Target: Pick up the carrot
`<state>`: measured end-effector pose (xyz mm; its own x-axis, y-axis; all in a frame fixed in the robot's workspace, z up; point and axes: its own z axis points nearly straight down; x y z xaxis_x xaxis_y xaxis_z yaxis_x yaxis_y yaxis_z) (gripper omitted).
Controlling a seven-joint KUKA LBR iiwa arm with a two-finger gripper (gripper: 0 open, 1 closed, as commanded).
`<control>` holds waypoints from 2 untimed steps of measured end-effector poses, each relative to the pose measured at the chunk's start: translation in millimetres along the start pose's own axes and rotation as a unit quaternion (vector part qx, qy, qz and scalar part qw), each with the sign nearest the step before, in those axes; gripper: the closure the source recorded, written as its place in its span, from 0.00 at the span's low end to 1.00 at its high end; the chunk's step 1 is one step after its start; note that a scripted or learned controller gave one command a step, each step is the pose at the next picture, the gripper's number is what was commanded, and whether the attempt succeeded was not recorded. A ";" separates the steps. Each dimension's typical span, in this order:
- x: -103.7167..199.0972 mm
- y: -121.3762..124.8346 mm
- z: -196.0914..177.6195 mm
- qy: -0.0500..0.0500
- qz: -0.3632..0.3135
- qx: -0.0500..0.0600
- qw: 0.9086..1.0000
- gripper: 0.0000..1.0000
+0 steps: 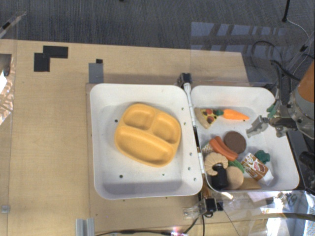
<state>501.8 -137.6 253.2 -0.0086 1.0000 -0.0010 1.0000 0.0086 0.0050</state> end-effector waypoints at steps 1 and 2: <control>-12.7 73.9 39.2 0.000 0.015 0.001 1.000 0.00; -1.1 146.1 149.6 0.000 -0.032 0.002 0.999 0.00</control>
